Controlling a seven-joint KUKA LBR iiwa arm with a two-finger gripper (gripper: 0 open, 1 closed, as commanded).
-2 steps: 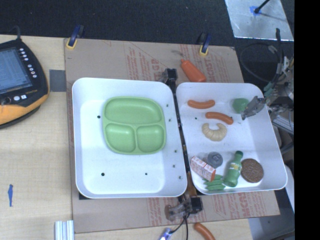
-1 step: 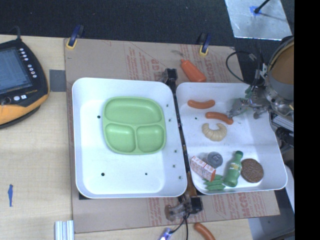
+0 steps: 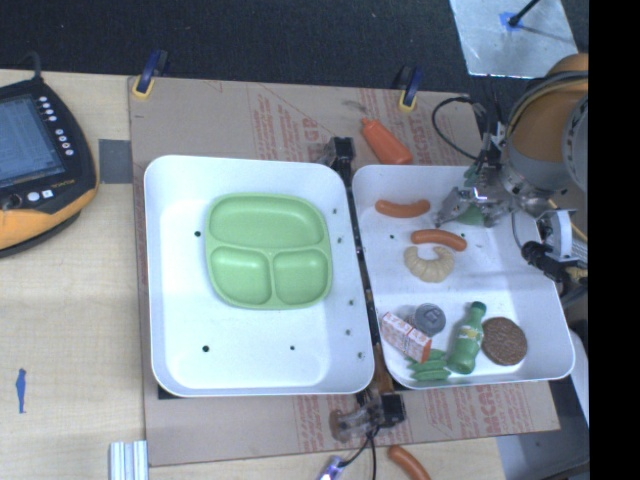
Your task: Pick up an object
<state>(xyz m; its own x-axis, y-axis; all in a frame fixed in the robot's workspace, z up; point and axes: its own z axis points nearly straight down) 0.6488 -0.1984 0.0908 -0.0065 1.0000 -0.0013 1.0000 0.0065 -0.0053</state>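
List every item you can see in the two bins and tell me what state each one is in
green divided plate: flat in the left bin, nothing in its compartments
two sausages: lying loose, apart
croissant: lying below the sausages
green bottle: lying on its side
small carton: tipped over
round tin: lying flat
brown cookie: lying flat
gripper: low over the right bin's far end

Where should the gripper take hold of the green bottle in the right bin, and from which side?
Probably across the body of the green bottle, coming from above. It lies flat, and a brown cookie sits close beside it.
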